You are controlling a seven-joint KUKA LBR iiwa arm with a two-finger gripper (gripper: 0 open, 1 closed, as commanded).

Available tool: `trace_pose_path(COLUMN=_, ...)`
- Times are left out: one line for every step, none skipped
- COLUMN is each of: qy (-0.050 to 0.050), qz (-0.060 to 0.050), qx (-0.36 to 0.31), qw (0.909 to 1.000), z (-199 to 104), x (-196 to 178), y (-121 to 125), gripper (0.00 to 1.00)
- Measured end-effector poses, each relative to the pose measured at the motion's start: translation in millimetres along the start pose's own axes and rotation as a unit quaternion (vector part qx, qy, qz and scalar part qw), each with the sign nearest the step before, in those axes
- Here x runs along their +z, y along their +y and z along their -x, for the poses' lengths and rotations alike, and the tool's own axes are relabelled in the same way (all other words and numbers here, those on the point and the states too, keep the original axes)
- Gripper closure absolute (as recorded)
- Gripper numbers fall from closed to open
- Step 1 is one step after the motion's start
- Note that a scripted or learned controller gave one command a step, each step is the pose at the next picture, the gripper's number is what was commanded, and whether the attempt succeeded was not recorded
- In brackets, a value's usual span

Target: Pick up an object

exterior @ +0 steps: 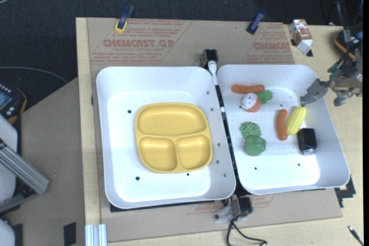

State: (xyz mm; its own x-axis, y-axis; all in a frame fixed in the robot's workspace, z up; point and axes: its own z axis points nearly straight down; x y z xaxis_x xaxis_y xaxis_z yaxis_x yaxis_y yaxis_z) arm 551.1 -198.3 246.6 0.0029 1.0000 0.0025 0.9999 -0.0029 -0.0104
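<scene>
The right bin point(328, 167) holds several toy foods: an orange sausage point(248, 89), a white and red piece point(249, 102), a small green piece point(265, 96), broccoli point(250, 129), a green pepper point(255, 146), a red sausage point(281, 124), yellow corn point(296, 120) and a black block point(307, 140). My gripper point(322, 98) hangs over that bin's right rim, up and to the right of the corn. Its fingers stand apart, open, with nothing between them.
The left bin point(115, 176) carries a yellow divided plate point(173, 136). Blue clamps point(123, 18) point(255, 22) pin the cardboard at the back. A small carton point(300, 36) lies near the bench's back right corner.
</scene>
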Motion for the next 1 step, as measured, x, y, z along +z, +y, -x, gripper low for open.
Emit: trace_pose_path(qy=-0.001, qz=0.005, qx=-0.001, qw=1.0, z=-0.2, x=-5.6, y=2.2, gripper=0.0)
